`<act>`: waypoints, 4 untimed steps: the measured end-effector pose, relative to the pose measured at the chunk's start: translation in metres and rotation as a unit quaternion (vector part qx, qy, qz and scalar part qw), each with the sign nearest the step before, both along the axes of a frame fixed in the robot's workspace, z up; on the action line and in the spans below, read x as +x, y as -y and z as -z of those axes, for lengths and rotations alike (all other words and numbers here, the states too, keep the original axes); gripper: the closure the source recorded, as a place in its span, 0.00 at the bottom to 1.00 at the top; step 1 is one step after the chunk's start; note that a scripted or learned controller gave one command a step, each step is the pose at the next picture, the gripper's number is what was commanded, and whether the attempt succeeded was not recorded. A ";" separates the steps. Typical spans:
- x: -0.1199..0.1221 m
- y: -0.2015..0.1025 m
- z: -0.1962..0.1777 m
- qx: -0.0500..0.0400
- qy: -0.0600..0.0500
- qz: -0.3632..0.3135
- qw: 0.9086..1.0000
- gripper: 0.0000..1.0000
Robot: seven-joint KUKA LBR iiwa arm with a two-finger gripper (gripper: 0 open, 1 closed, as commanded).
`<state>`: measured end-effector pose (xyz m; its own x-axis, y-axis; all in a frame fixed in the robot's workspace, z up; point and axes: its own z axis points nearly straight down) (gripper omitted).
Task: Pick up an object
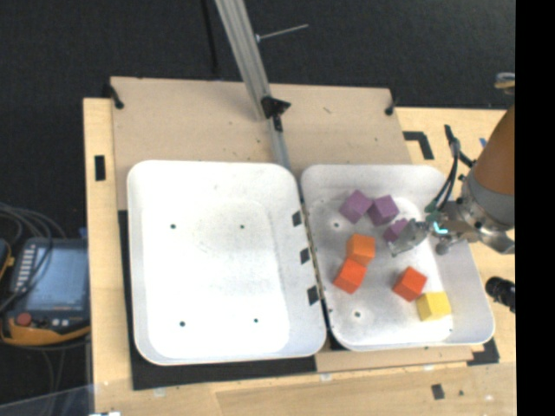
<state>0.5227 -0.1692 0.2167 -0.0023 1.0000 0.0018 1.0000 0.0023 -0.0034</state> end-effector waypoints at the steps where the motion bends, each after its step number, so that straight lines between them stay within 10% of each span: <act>1: 0.001 0.000 -0.002 -0.001 0.003 0.001 1.000 0.00; 3: -0.008 0.006 0.118 -0.003 0.004 0.002 1.000 0.00; 4: -0.006 0.007 0.118 -0.001 0.003 0.003 1.000 0.00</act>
